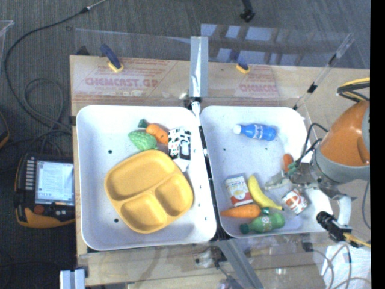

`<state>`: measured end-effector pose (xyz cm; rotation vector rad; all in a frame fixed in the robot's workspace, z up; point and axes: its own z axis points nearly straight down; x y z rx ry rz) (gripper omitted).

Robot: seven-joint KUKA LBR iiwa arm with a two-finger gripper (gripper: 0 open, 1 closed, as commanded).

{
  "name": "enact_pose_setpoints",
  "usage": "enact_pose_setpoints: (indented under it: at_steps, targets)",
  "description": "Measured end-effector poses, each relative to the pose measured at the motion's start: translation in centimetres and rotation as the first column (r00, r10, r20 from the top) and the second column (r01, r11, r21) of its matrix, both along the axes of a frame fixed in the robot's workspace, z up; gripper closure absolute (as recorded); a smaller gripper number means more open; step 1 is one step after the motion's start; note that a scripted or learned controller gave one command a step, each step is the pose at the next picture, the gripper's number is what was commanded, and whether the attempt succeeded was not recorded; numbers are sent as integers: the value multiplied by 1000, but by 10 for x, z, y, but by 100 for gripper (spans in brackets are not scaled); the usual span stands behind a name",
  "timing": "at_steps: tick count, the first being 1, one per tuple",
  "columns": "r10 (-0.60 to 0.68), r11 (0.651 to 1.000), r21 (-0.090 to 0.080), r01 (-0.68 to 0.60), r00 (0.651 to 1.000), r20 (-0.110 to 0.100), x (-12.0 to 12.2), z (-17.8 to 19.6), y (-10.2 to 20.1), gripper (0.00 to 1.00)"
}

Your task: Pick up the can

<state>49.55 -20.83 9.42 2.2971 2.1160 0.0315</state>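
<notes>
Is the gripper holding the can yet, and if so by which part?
Cannot be told. The gripper sits in the right bin just above the can, which lies on the bin floor; its finger state is not clear from this view.

The protective film on the clear panel (pixel 123 80), well to the left of and beyond the gripper (pixel 293 179), reads "CHEMCAST" in red. A second panel (pixel 258 88), nearer the gripper, carries similar red lettering, too faint to read. Labels on the bin items are illegible.

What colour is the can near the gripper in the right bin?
Red and white, on the can, seen in the camera view beside the banana.
</notes>
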Motion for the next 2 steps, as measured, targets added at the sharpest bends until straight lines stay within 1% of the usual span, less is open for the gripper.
enact_pose_setpoints:
  at_steps: [1, 2]
  targets:
    - [54, 999, 2, -54, 999, -5, -1, 0, -2, 0]
    - [113, 994, -7, -113, 994, -6, -3, -1, 0, 0]
